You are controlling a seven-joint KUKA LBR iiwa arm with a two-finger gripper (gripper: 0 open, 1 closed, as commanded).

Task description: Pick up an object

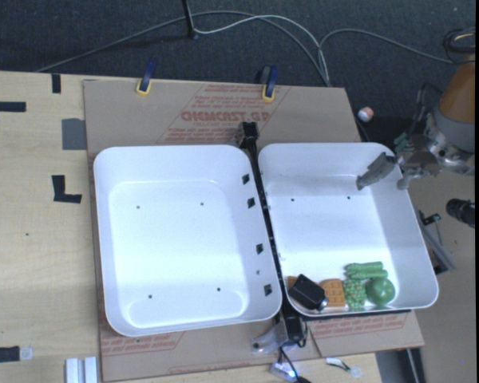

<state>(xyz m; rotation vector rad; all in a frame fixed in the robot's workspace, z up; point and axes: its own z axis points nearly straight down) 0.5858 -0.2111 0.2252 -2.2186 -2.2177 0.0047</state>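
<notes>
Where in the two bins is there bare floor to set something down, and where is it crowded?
The left bin has bare floor from wall to wall. The right bin is bare across its far and middle floor, under the pincer. Crowding is along its near wall: black object, orange piece, green toys.

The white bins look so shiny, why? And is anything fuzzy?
Camera view: overhead light bounces brightly off the left bin floor and the right bin, washing out detail; the gripper looks slightly soft; the green toys in the corner are small and grainy.
</notes>
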